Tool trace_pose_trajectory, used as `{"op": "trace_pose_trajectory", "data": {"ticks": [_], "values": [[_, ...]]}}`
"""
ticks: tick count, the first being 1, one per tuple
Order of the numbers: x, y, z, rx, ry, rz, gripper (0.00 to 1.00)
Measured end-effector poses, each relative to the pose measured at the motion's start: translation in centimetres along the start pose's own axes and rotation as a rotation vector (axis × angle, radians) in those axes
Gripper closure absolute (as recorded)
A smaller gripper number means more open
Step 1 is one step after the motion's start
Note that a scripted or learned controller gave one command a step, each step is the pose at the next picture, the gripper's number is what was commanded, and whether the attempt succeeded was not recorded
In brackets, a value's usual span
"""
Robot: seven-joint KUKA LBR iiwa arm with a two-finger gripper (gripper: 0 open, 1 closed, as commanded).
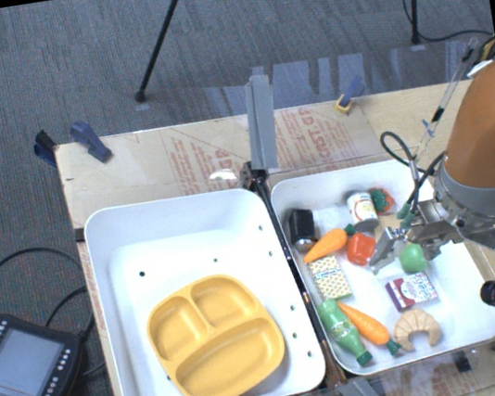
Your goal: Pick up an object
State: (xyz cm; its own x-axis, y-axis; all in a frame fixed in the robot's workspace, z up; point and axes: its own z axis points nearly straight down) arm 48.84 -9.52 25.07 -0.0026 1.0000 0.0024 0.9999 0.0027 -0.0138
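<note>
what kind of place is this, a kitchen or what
Most likely a robotics lab, not a kitchen: toy food such as a croissant lies in a white bin on a bench, a teach pendant sits on carpet, and tripod legs stand behind.

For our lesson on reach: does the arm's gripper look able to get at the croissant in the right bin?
Probably yes. The croissant lies uncovered near the bin's front, just below the gripper, with nothing stacked on it.
</note>
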Motion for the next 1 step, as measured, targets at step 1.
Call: {"op": "trace_pose_trajectory", "data": {"ticks": [1], "values": [[1.00,-1.06,8.78,0.004,0.003,-0.370,0.00]]}}
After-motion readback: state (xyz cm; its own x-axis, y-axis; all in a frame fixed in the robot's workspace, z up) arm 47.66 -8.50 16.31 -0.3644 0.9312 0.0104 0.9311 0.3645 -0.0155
